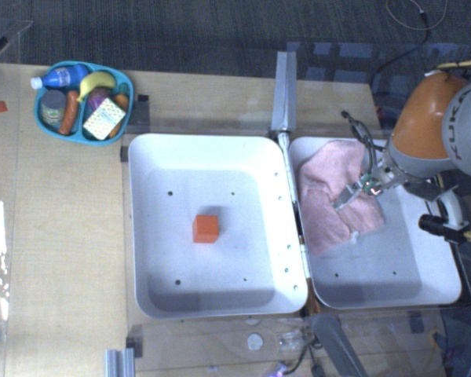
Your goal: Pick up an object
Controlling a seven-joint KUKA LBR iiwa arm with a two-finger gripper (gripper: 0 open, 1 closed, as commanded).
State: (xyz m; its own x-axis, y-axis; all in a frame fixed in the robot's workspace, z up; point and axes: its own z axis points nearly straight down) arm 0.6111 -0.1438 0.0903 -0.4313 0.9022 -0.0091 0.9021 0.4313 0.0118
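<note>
A blue tray (83, 101) of toy groceries sat on the bench (55, 234) at ten o'clock, well apart from both bins. The left bin (212, 225) held an orange block (206, 228) near its middle, with bare floor all round it. In the right bin (381, 222), a crumpled pink cloth (336, 197) lay against the nine o'clock wall, leaving the six o'clock floor free. The gripper (356, 194) hung over the cloth's three o'clock edge; whether its jaws were parted could not be told.

left bin (153, 210) mostly open, orange block (206, 228) central
</note>
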